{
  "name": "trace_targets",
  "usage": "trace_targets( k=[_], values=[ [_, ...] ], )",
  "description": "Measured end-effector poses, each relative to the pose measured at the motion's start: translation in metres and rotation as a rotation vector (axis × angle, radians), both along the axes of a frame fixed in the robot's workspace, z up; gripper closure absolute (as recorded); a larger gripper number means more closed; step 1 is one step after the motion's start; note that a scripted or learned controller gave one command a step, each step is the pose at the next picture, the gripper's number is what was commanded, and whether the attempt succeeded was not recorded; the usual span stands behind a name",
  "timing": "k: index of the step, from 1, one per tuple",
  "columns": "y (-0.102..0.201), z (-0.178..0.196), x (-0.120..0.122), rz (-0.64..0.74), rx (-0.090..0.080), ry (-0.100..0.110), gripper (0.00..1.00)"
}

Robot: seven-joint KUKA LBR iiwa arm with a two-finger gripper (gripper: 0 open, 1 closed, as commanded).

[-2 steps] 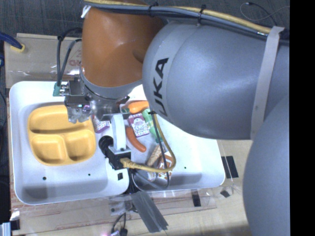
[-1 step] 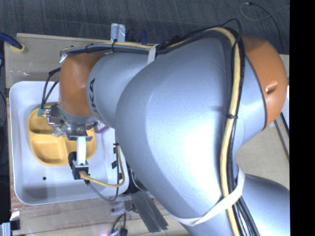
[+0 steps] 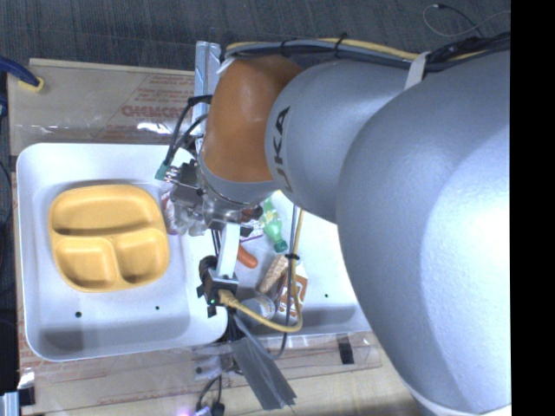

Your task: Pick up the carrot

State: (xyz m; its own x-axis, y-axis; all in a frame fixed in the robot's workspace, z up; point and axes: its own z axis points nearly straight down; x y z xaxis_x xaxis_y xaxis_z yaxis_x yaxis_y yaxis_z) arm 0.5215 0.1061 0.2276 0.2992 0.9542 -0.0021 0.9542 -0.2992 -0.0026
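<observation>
The small orange carrot (image 3: 248, 257) lies in the right-hand shallow white plastic bin (image 3: 326, 277), close to its left wall, with a green plastic piece (image 3: 274, 230) just above it and a tan ribbed piece (image 3: 273, 273) just beside it on the right. The grey arm's two-finger gripper (image 3: 185, 206) hangs under the orange wrist band, over the divide between the bins and to the left of the carrot. The wrist hides its tips, so whether it is wide or narrow cannot be told, and nothing is seen held in it.

The step in hand looks like the approach, with the grasp not yet made. The next move probably calls for a shift to the right to stand over the carrot, then a descent that keeps off the two neighbouring pieces, which crowd it closely.

The left-hand white bin (image 3: 26, 232) bears a yellow moulded tray with three compartments (image 3: 108, 232). Both bins sit on a pale brown board printed in red (image 3: 104, 102), and dark grey carpet (image 3: 104, 16) lies beyond it
</observation>
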Motion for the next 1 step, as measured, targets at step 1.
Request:
trace_targets(
  k=[1],
  values=[
    [0.0613,0.1298,-0.0455,-0.144,0.001,-0.002,1.0]
  ],
)
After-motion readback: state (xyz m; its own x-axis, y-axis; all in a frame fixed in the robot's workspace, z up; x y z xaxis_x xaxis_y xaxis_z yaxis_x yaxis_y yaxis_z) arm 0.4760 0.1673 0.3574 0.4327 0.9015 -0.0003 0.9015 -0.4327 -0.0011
